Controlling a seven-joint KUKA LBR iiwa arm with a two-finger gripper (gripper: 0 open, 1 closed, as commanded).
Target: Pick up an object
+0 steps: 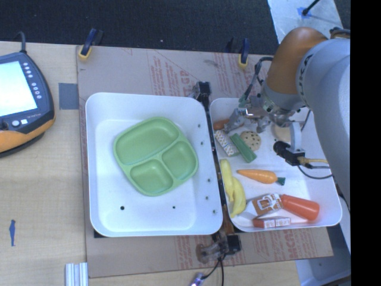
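My gripper (250,123) hangs over the far end of the right bin (321,219), open, its grey fingers (233,123) spread with nothing between them. Just in front of it lie a round speckled cookie (252,139), a green bar (243,148) and a pale striped piece (224,143). A small orange thing (219,124) rests at the bin's far left corner. Nearer the front are a yellow banana (233,189), a carrot (258,176), an orange bottle (299,206), a brown carton (266,204) and a red and white box (272,222).
The left bin (101,219) holds a green divided plate (156,155). A tablet-like pendant (21,103) lies on the bench at far left. Clamps (88,43) sit at the board's far edge. The grey arm (324,100) covers the right bin's far right side.
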